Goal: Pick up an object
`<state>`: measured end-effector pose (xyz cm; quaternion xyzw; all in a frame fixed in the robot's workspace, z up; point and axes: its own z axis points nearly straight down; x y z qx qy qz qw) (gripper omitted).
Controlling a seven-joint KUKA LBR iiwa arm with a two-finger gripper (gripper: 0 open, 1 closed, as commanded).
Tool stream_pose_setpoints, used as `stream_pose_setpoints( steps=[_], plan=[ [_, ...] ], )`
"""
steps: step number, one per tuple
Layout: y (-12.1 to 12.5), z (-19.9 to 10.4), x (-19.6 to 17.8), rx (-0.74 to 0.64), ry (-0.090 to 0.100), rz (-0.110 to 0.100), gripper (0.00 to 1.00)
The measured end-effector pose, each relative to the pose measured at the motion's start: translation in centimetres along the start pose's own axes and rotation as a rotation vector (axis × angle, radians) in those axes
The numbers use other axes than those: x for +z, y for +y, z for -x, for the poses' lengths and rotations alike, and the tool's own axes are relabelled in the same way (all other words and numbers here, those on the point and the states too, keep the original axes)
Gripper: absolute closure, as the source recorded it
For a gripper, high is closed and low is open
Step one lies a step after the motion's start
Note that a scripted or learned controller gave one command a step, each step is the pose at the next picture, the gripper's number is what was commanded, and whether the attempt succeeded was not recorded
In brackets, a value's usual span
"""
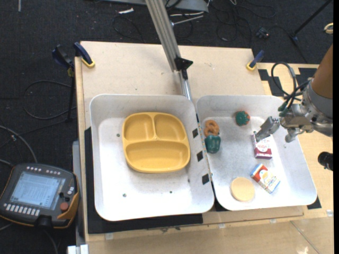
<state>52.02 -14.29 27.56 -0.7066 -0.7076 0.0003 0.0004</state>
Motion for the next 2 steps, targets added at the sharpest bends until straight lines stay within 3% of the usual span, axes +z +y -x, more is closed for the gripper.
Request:
stream_pose_setpoints(
  steps=[1,2],
  plan=[
    [0.0,0.0,0.0,0.001,0.0,0.001,0.0],
    [0.4,0.9,5.0,0.002,0.0,-0.004,0.0]
  ],
)
